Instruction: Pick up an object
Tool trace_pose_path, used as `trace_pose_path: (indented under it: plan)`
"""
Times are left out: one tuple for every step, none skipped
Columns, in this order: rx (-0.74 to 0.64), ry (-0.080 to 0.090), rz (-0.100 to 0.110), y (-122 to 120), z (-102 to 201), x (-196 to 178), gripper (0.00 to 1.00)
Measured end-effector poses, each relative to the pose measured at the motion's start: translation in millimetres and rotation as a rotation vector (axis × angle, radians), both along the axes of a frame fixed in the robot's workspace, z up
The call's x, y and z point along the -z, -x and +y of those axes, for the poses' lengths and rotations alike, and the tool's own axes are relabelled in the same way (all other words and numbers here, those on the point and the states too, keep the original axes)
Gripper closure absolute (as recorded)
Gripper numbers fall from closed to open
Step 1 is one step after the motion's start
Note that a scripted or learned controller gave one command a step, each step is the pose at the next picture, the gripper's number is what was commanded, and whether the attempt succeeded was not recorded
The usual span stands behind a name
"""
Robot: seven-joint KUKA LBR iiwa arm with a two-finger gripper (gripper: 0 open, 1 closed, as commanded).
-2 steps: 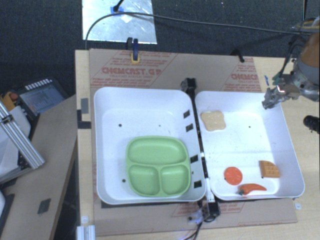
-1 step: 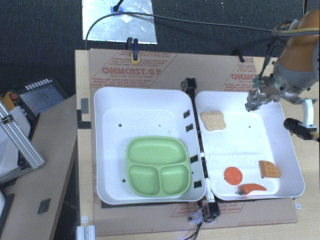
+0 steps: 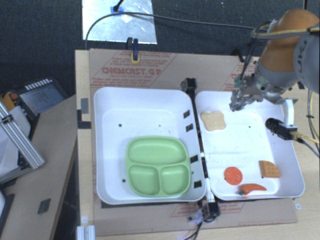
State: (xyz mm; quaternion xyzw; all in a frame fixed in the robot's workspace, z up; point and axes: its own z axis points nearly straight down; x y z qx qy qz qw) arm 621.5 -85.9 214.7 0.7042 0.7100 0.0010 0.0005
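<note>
over the far part of the right bin (image 3: 295,184), the gripper (image 3: 239,103) is hanging just beyond a pale slice of toy bread (image 3: 213,120), with nothing showing between its fingers; whether they are standing wide or narrow i cannot tell, since they are reading as one dark cluster against the white floor.

the bread is looking like the nearest candidate, lying flat near the divider between the bins. the step in hand seems to be the approach. to do it well, the arm is probably needing to come slightly toward the camera and toward the divider so the fingertips are straddling the slice, then descending squarely. the piece is lying low and flat, so the fingers likely have to reach nearly to the bin floor and close across its narrower width; a shallow close is risking a slip off the top.

other choices are sitting near the front wall: a red tomato slice (image 3: 233,175), an orange carrot-like piece (image 3: 252,188) just beside it, and a tan waffle square (image 3: 269,169), all well apart from the gripper. the left bin (image 3: 107,134) is bearing a green divided plate (image 3: 158,165).

the height of the gripper above the floor is hard to judge from this slant, and the arm is being cut off at the right.
</note>
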Motion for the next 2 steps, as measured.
trace_pose_path:
  plan:
    - [-0.002,-0.001,0.000,-7,53,-11,1.00]
    - [-0.001,-0.001,0.000,-9,106,-22,1.00]
